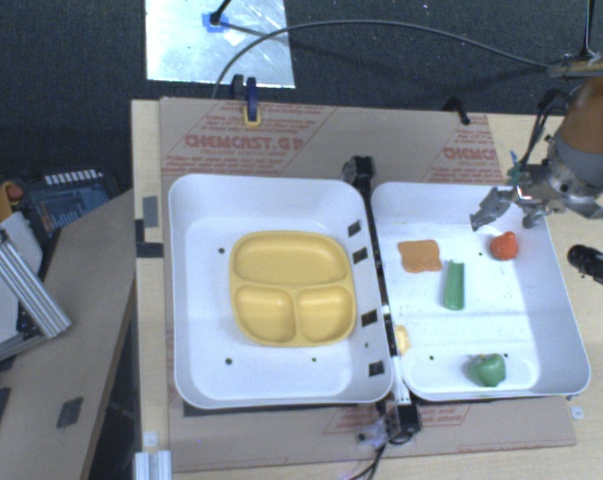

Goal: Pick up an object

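Gripper (508,210) hangs spread and empty over the right bin (561,313) — nothing lifted yet. Just below it lies the orange-red object (503,245), untouched; descent, closing and lift all remain.

Yellow divided tray (286,288) — left bin (196,228); blue clamp (249,93).

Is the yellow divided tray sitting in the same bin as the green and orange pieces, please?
No, the yellow tray lies alone in the left bin, while the green stick and orange piece lie in the right bin.
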### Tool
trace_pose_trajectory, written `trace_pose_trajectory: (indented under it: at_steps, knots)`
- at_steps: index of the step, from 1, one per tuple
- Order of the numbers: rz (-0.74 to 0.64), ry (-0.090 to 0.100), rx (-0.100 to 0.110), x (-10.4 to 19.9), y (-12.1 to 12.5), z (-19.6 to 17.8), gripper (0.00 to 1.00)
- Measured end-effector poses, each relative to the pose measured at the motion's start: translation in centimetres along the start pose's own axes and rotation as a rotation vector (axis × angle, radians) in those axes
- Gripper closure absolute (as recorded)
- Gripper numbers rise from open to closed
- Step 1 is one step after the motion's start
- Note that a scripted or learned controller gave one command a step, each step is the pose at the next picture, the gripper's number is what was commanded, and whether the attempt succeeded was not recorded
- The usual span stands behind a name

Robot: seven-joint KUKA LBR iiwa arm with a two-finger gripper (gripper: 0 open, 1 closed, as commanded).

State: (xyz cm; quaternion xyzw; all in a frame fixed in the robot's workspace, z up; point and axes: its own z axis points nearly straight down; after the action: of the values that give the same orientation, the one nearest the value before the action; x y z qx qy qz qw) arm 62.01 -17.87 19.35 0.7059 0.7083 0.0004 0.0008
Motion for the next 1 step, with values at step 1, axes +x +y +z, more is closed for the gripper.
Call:
trace_pose_trajectory:
  at_steps: [1]
  knots:
    - [-0.002, 0.000, 0.003, 0.01, 0.84, 4.57, 0.00]
